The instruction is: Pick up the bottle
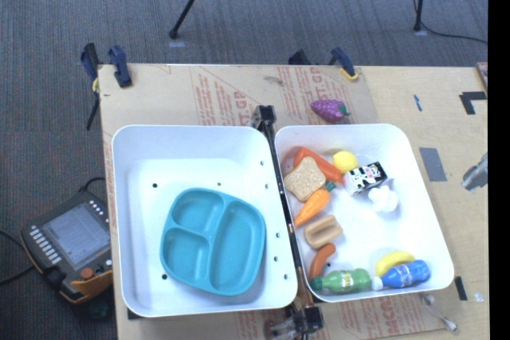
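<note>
White right bin (414,171): green bottle (343,281) (orange cap), sideways.

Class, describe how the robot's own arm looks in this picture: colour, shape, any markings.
A small pale grey piece of the arm shows at the right edge, beyond the right bin. Its outline is angular and blurred. It is too small to tell any cables or markings.
</note>
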`<action>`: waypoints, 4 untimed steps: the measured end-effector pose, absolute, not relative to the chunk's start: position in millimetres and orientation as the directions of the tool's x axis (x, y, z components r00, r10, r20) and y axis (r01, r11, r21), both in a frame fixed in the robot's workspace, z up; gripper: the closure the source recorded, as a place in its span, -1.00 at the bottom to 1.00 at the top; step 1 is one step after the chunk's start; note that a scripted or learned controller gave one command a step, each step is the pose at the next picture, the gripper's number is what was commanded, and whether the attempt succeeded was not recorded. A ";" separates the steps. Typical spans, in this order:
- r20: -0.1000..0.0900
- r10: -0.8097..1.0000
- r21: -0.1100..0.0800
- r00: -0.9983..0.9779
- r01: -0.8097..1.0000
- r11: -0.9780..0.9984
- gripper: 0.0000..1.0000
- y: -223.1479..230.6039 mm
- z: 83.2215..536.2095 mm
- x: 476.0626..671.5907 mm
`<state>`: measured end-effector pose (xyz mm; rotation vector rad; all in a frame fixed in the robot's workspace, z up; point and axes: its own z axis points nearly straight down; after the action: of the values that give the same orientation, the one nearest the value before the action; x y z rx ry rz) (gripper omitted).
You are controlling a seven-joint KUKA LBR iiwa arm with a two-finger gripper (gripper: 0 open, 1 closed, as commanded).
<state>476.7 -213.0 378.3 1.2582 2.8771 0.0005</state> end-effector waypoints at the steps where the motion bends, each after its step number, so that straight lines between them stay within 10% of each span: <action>1: -0.004 0.520 0.001 -0.854 0.520 0.854 1.00 -206.9 394.4 477.0; 4: -0.005 -0.431 -0.002 -0.902 -0.431 0.902 1.00 -212.7 432.2 485.2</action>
<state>485.2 -212.7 432.2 -0.6936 3.0591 -0.0011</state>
